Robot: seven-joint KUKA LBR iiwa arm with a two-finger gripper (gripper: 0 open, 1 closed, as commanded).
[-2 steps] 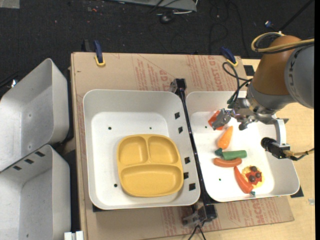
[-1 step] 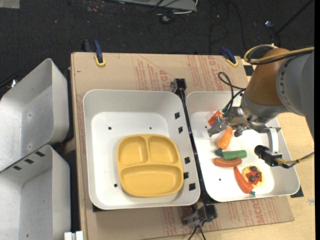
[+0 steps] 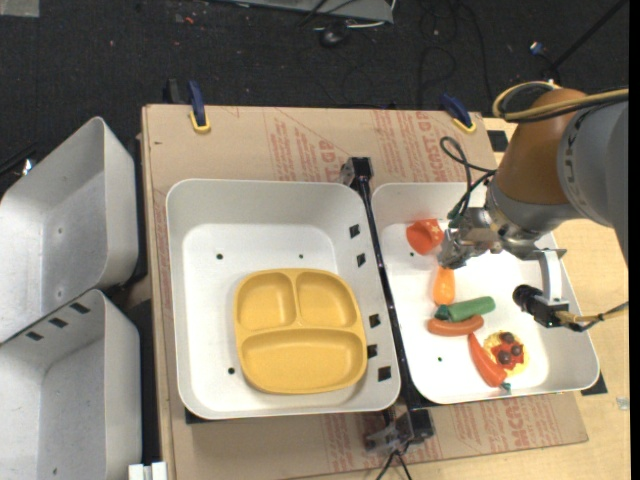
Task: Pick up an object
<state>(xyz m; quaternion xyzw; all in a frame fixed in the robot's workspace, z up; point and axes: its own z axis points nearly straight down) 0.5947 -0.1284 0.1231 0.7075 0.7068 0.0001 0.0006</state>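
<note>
Both shallow white bins (image 3: 190,268) appear smooth matt plastic, the yellow divided tray (image 3: 299,330) inside the left bin semi-gloss plastic, and the brown bench board (image 3: 300,138) beneath them matt printed cardboard.

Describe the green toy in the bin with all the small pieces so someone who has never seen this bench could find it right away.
Start at the right white bin, the one the grey arm reaches into. Near its middle, below the gripper, sits a cluster of toy food. The green piece is a short stubby cylinder lying on its side, just below the orange carrot-like piece and resting against the red sausage shape; it is the only green item there.
</note>
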